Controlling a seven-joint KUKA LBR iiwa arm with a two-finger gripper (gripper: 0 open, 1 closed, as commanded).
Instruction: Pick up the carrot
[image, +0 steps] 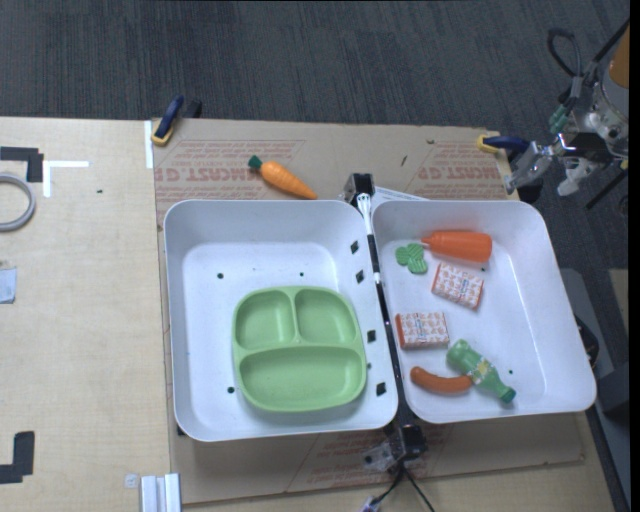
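Whether the jaws are apart or together cannot be told: the gripper (548, 158) is small and cluttered at the upper right of the frame, above the far corner of the right bin (560, 300) and outside its rim. Nothing can be seen held in it.

The carrot (459, 245) lies on its side in the upper part of the right bin, thick and orange, running left to right. A green leafy piece (411, 257) sits just beside its left end; whether the two are joined is unclear. Just below the carrot is a printed box (458, 286), close enough to matter. A second, smaller carrot (283, 178) lies on the cardboard (330, 155) above the left bin (190, 330), outside both bins; the bin carrot seems the likelier target, being nearer the arm.

To do this step well, the gripper should probably travel down and left until it is directly over the middle of the orange body, then turn so it closes across the narrow width, not along the length. Descending on the upper side keeps it off the printed box. A round, smooth body may roll or slip, so a centred grip looks safest.
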